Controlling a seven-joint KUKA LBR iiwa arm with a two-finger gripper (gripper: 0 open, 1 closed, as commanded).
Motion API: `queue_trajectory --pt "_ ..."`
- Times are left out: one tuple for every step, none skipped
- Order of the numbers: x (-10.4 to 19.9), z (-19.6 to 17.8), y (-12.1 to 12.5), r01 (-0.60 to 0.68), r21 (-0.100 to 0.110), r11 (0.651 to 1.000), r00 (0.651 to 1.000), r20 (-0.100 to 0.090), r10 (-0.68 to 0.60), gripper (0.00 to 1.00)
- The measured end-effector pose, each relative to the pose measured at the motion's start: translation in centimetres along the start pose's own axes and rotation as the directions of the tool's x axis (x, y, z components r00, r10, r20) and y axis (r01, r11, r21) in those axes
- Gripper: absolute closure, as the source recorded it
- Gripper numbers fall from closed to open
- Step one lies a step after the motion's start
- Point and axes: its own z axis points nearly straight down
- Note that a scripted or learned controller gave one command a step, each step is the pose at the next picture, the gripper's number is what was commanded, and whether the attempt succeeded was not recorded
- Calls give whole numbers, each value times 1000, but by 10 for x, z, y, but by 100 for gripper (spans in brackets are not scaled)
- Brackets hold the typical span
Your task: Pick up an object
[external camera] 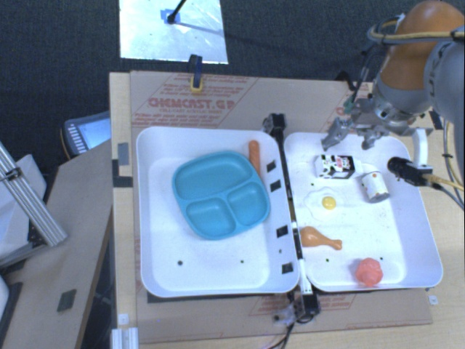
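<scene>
1. Claw (354, 133) hangs at the far edge of the right bin (414, 217), its two fingers spread apart with nothing between them.
2. Just in front of the claw, on the bin floor, lies a small black-and-white carton (335, 166); the fingertips are near it but apart from it.
3. Other things in the right bin: a white cylinder (375, 185) on its side to the right of the carton, a toy fried egg (325, 203) below the carton, a toy chicken drumstick (320, 237) nearer the front, and a pink ball (369, 271) by the front corner. All lie apart from one another.
4. A black cable piece (408, 170) from the arm reaches over the right bin's right side, close to the cylinder.
5. The left bin (160, 267) holds a blue divided plate (220, 193), with an orange carrot-like stick (254, 155) at the plate's far right edge, touching or just beside it.
6. Both bins sit on a cardboard sheet (203, 100) on the desk, joined by a black divider strip (285, 195).
</scene>
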Motion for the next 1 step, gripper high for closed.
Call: queue_trajectory --pt "0 -9 3 2 -14 1000 1000 2 -2 0"
